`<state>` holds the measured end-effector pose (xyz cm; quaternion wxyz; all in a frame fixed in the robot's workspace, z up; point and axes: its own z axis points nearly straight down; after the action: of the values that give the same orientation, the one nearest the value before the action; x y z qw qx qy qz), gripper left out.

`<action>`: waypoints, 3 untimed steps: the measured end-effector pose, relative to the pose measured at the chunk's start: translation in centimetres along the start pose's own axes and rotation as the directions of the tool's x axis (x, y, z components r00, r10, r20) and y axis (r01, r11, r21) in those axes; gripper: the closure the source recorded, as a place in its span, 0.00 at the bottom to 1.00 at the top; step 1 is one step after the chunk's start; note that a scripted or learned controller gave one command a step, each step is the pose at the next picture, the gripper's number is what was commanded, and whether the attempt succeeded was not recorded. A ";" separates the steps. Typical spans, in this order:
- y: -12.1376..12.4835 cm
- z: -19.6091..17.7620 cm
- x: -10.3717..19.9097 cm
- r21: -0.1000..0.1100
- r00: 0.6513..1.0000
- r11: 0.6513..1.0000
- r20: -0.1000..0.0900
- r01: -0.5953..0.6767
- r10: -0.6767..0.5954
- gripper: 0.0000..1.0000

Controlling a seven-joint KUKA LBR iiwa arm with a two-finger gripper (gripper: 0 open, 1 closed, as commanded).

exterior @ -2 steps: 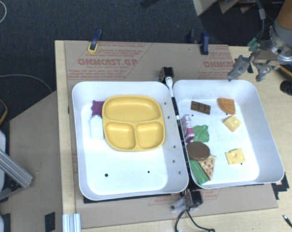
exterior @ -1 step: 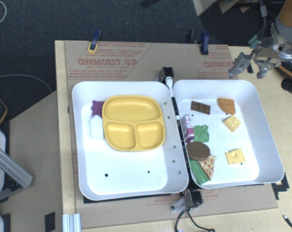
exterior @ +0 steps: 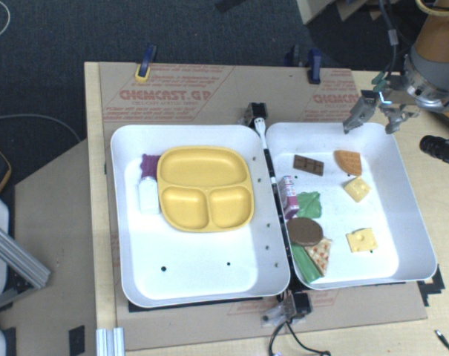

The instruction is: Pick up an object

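The pincer (exterior: 372, 115) hung over the far rim of the right bin (exterior: 410, 221), its two fingers spread apart with nothing between them. The grey arm (exterior: 432, 58) reached in from the right, beyond that bin's far right corner.

Everything else is placed from the right bin. Inside it, toward its far side, lay a dark brown chocolate bar (exterior: 309, 165), and just right of that an orange-brown wedge (exterior: 349, 162). Nearer than the wedge sat a pale yellow cube (exterior: 357, 189). Closer still to the bin's near right part lay a yellow cheese piece (exterior: 361, 240) with holes. Along the bin's left wall stood a pink can (exterior: 289, 196), lying lengthwise, touching a green leafy piece (exterior: 308, 202). Below that rested a round brown cookie (exterior: 306, 231), overlapping a pizza slice (exterior: 320, 255) and a second green piece (exterior: 304, 261) at the bin's near left corner. All these objects lay on the bin floor, well apart from the pincer.

To the left of the right bin, touching it along a shared edge, sat the left bin (exterior: 194, 273). It held a yellow divided tray (exterior: 205, 188), with a purple item (exterior: 150, 163) and a white bottle (exterior: 148, 196) just beside the tray's left edge. Both bins rested on a tabletop (exterior: 98, 199) covered by a cardboard sheet.
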<state>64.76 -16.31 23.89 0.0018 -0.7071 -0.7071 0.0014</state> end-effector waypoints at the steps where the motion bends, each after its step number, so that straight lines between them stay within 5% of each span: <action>1: 0.3 4.3 0.1 0.000 1.000 1.000 0.000 0.001 -0.001 0.00; 3: -0.5 14.8 0.9 -0.003 1.000 1.000 0.000 0.001 -0.001 0.00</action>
<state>64.15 -15.41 9.10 0.0006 -0.7067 -0.7075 0.0003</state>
